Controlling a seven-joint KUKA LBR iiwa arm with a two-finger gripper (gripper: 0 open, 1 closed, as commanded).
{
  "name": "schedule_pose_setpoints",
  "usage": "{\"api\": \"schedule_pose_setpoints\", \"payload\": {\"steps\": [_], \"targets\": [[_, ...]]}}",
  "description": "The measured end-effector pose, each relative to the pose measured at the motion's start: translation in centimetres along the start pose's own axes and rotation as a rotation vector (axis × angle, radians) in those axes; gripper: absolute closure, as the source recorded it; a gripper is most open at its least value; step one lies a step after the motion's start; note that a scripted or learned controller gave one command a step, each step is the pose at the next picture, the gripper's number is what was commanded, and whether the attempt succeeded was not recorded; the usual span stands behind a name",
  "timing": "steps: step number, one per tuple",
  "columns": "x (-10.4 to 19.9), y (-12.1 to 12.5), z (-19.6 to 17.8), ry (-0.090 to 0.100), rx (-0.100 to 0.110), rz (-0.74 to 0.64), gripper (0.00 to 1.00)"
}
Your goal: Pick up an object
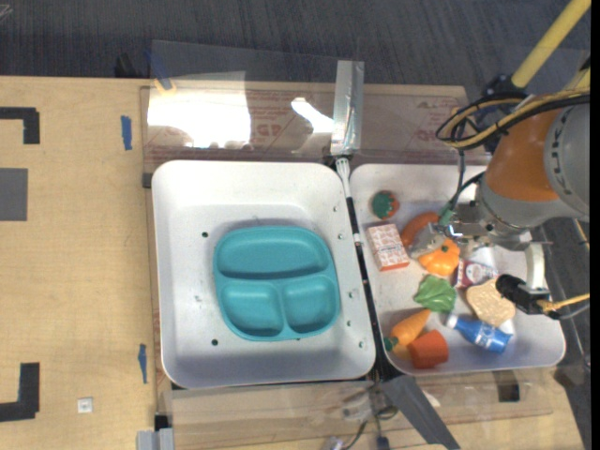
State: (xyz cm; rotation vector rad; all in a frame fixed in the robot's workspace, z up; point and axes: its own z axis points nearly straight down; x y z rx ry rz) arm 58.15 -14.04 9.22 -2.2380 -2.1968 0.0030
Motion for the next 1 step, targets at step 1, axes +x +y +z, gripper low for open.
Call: {"api": "schedule_pose_setpoints", "payload": {"steps": [1], "targets": [[-0.17,0.21,-1.32,-0.002,-0.008,0.003,1.0]]}}
